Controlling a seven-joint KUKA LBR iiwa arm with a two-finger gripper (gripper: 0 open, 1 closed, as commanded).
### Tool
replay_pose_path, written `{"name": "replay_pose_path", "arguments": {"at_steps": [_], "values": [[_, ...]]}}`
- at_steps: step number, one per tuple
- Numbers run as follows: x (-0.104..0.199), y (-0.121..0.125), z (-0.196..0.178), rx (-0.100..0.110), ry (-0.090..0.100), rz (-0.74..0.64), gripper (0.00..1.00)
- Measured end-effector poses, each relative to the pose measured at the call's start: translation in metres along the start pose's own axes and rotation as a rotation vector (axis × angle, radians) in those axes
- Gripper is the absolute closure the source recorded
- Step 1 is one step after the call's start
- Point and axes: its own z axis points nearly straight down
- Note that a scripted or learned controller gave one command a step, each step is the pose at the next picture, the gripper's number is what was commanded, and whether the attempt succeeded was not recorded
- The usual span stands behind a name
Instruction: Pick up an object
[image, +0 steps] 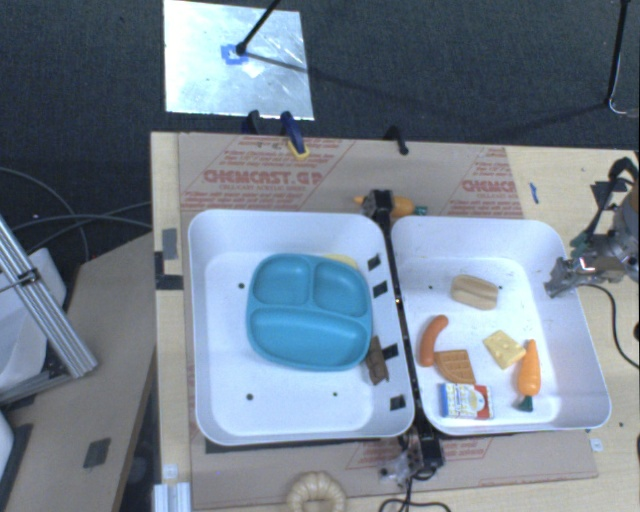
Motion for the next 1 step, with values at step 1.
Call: {"name": "replay_pose_path", "arguments": {"at_steps": [1], "values": [[0.0590, -0.0058, 0.0030, 0.003, 0.001, -0.004, 1.00]]}}
